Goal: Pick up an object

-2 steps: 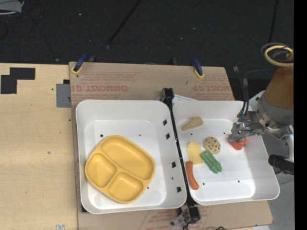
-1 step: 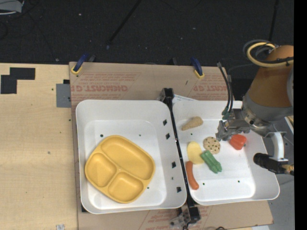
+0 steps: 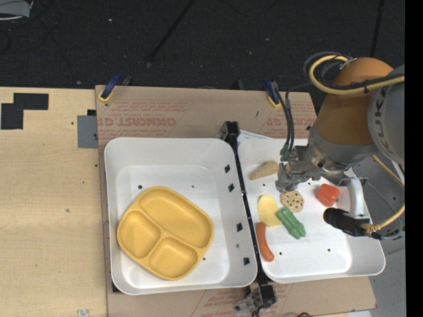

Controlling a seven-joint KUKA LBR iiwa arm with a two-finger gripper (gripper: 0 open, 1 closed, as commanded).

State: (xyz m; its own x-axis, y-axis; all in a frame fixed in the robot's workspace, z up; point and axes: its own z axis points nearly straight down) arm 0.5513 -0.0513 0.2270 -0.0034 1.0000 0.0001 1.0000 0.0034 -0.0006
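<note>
Gripper (image 3: 289, 185) hangs low over the right bin (image 3: 330, 263), just above a round cookie (image 3: 291, 201) — I cannot tell if it is open or closed.

Right of the middle of the picture, the toy food sits close together in that bin. The cookie has dark spots and lies right under the gripper tip — nothing can be seen held in it. A pale yellow piece (image 3: 268, 210) is just left of the cookie, and a green veggie (image 3: 291, 222) is just below it. A red-orange sausage (image 3: 264, 241) lies lower left, near the bin's left wall. A tan bread piece (image 3: 264, 170) is upper left of the gripper, and a red block (image 3: 327, 194) is to its right. At lower left, the left bin (image 3: 119, 157) holds a yellow tray (image 3: 165, 232) with three parts.
</note>
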